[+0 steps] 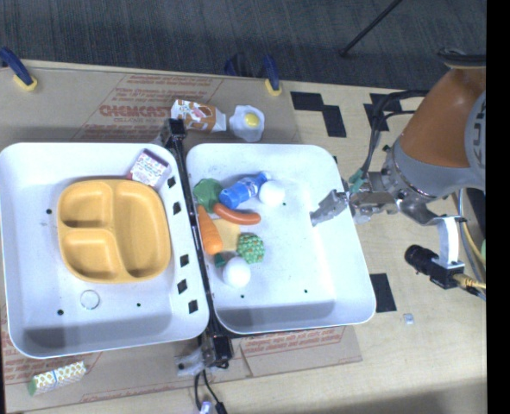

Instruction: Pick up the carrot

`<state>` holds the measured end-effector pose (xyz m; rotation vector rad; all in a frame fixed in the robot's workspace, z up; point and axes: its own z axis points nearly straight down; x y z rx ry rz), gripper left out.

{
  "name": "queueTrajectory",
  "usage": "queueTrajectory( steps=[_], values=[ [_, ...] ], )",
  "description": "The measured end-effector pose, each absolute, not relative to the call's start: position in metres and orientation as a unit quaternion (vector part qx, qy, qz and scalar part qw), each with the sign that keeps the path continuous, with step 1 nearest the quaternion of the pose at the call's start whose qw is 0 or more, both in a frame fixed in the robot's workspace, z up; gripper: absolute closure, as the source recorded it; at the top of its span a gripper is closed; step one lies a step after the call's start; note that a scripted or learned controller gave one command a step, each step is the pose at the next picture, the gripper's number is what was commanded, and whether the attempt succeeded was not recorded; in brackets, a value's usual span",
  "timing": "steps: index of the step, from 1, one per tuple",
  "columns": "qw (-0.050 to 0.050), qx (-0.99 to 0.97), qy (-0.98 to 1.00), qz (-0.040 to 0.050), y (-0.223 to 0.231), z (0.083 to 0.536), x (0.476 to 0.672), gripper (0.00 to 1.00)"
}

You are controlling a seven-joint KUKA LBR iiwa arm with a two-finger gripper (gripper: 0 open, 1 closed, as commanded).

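The carrot (pixel 210 234) is orange with a green leafy top and lies lengthwise along the left wall of the right bin (pixel 324 257), leaves toward the back. My gripper (pixel 330 207) hangs over the right side of that bin, near its right rim. It is well to the right of the carrot and apart from every toy. The grey arm with its orange band comes in from the right behind it. Nothing shows in the gripper.
Crowded by the carrot are a red sausage (pixel 237 216), a blue bottle (pixel 242 190), a white ball (pixel 272 193), a green knobbly ball (pixel 251 247) and a white egg (pixel 236 272). The left bin holds a yellow divided tray (pixel 114 228) and a small packet (pixel 149 167).
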<state>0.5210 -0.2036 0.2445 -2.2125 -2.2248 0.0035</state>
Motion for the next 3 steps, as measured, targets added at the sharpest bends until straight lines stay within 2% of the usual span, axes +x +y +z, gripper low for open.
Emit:
queueTrajectory(
  steps=[1, 2, 3],
  values=[
    [-0.002, -0.796, -0.605, -0.0016, -0.154, 0.096, 0.536, 0.0],
    [-0.003, -0.845, -0.535, -0.0018, -0.099, 0.095, 0.541, 0.0],
    [0.002, -0.903, -0.429, 0.0016, -0.019, 0.191, 0.558, 0.0]
  ],
)
